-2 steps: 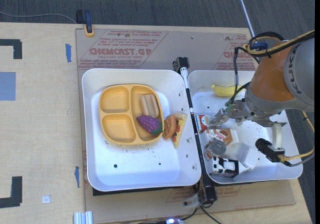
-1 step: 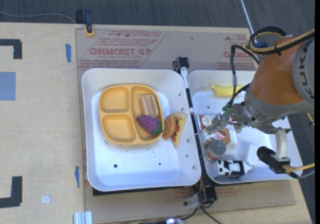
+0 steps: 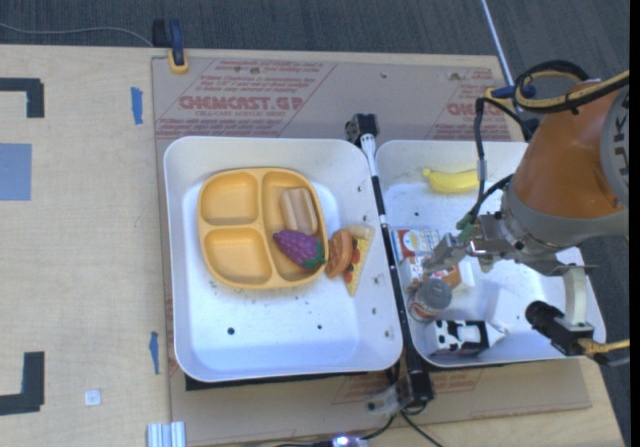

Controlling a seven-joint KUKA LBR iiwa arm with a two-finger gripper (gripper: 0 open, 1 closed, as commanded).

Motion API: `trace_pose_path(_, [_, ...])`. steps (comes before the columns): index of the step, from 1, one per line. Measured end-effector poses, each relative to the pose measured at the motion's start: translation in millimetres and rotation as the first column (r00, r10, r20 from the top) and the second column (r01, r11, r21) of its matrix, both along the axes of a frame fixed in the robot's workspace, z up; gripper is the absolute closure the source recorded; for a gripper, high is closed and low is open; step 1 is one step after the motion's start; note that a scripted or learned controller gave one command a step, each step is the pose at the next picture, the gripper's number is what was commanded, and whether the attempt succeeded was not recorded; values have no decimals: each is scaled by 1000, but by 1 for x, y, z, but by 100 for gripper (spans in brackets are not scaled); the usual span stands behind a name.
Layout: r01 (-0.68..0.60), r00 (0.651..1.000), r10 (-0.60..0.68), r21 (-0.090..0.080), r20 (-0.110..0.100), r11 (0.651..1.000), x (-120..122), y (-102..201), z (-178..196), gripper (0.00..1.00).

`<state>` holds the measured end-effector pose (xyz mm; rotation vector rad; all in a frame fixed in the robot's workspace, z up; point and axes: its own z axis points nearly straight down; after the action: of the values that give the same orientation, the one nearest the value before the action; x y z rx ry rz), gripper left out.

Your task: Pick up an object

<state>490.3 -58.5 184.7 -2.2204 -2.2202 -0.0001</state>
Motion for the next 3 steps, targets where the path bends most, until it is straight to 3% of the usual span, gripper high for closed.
trace_pose_path(1, [-1,1000,1,-1,3,1000,-8,-24,-64,0])
trace_pose_path(2, [1,1000,-1,-4,4,1000,-11,-114,-78,0])
trace_pose_path(3, [-2,1000,2,-5,12,1000,73,-117,-96,0])
